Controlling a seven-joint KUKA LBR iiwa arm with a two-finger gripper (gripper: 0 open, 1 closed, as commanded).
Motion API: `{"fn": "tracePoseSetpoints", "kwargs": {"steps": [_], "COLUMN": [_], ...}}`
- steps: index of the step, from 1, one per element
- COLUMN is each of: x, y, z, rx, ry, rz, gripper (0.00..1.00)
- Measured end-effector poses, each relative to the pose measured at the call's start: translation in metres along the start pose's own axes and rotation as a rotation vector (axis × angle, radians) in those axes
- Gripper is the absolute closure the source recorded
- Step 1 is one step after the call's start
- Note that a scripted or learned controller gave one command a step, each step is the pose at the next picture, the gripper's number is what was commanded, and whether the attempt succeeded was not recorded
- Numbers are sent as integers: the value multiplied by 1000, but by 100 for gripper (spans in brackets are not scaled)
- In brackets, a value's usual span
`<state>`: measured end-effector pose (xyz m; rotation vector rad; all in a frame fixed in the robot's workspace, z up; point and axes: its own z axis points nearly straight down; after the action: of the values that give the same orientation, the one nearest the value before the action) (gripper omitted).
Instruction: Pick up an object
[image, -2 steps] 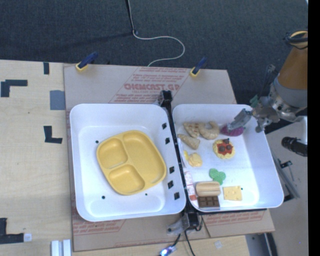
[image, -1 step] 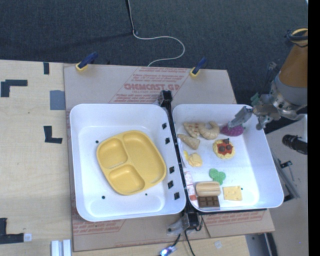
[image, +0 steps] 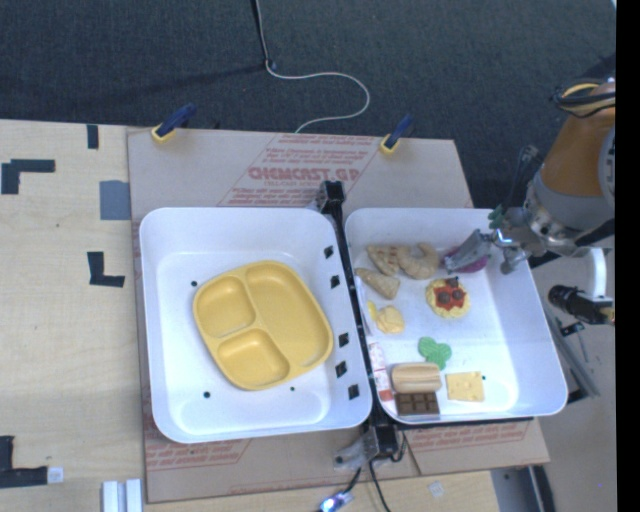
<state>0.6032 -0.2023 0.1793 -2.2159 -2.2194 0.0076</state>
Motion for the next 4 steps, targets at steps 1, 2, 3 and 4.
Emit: {"fn": "tracePoseSetpoints", "kwargs": {"steps": [1,2,3,4], "x": [-4,-3,-3,-11], "y": [-8,-7,-7,-1], "z": [50,98,87,38], "rx": [1,-4,-5,-8], "ry": [0,-1,-1,-1], "rz": [0,-1,-2,0], "gripper": [0,0,100,100]}}
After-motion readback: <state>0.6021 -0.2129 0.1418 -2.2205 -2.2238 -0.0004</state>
